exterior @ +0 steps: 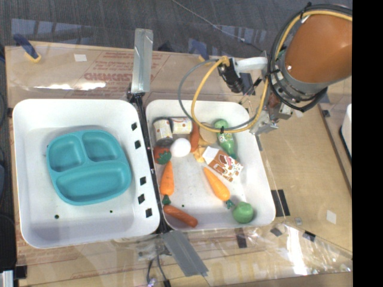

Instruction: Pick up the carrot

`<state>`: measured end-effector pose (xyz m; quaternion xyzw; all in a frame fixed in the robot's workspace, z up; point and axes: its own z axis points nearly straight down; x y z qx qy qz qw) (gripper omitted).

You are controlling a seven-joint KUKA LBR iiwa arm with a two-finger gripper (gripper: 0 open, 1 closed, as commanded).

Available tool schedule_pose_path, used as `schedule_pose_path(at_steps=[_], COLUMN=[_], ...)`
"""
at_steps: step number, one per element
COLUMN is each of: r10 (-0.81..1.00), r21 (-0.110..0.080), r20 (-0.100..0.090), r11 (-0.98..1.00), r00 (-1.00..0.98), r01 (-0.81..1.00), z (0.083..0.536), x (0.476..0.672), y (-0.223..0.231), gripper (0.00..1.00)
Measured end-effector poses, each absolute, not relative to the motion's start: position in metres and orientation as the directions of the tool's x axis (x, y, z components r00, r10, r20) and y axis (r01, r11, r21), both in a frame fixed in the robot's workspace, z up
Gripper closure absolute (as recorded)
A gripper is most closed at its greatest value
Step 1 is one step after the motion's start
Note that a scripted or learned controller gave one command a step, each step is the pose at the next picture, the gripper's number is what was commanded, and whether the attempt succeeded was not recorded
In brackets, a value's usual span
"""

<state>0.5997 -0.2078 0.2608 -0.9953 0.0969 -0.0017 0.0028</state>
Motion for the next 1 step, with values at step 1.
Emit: schedule_pose_path(at_steps=[1], r10=[-0.199], r21=[-0.005], r20=[-0.001], r11=[-0.98], r00=[0.98], r01=[-0.199], z=[0.2688], x=[0.5201], y=[-0.2111], gripper=[1.0])
